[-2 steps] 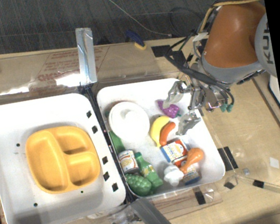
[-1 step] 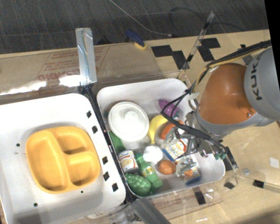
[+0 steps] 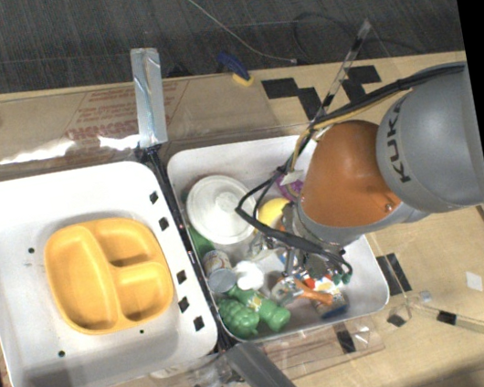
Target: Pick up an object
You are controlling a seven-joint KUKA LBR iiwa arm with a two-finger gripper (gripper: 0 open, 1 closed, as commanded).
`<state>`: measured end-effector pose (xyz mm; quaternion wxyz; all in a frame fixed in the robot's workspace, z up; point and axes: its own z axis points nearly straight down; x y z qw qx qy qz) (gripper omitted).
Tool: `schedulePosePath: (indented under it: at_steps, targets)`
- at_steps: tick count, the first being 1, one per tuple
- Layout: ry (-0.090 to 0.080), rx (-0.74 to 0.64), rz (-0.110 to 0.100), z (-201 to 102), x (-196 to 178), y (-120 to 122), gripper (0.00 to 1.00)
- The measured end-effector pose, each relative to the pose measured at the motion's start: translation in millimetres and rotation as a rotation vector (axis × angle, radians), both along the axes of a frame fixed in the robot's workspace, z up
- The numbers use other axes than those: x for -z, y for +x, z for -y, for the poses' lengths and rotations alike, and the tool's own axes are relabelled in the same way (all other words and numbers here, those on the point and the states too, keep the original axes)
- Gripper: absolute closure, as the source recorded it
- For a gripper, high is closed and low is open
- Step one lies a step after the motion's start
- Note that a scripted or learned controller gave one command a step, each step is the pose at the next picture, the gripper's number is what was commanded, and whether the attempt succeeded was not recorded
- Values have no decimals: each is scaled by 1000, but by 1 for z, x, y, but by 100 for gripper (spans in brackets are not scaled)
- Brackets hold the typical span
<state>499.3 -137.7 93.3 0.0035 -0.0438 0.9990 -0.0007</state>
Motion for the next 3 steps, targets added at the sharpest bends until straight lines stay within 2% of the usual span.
schedulePosePath:
  at_steps: [1,2,3]
  targets:
    - [-1,-57,-4,51,0,4,0]
    - [1,-181,-3,28,0,29,0]
    - [0,-297,-8,59,2,-9,0]
